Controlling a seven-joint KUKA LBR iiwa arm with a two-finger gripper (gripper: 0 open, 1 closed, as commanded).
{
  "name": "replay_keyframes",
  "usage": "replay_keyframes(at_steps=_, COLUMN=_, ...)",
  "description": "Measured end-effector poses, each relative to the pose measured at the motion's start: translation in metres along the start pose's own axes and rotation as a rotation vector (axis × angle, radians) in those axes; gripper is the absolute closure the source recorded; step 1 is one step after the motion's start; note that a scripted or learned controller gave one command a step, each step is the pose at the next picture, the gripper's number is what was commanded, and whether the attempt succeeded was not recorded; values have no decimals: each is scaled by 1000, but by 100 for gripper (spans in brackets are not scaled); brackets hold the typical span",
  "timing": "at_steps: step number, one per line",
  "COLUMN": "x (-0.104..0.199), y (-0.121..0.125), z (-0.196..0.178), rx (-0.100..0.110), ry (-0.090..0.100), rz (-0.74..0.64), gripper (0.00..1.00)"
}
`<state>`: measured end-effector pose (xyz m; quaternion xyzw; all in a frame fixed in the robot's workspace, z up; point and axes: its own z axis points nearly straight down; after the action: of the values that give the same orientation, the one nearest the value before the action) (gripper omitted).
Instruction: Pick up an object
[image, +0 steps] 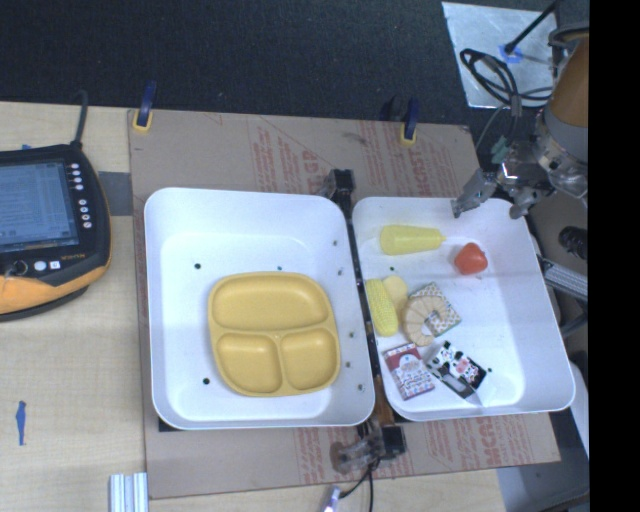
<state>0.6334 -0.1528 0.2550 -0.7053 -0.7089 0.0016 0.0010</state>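
the gripper (492, 198) hangs at about one o'clock over the right bin (560, 360), its two fingers spread wide with nothing between them, so i'd say no grasp has started. the pickable things sit together in that bin, presumably so the arm reaching in from the right has them all within range. a yellow cone-shaped piece (410, 239) lies at eleven o'clock in the bin, and a small red ball (471, 259) lies just past it toward two o'clock, the closest thing to the fingers. a corn cob (381, 307) lies against the divider at nine o'clock, touching a round cracker-like toy (431, 315). two small printed packets (405, 371) (458, 369) lie at six o'clock. the left bin (170, 300) holds a yellow divided tray (273, 333), lying flat, probably as a drop spot.
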Motion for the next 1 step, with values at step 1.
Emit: replay_keyframes(at_steps=1, x=-37, y=-36, z=115, rx=2, ry=-1, rz=0, gripper=0)
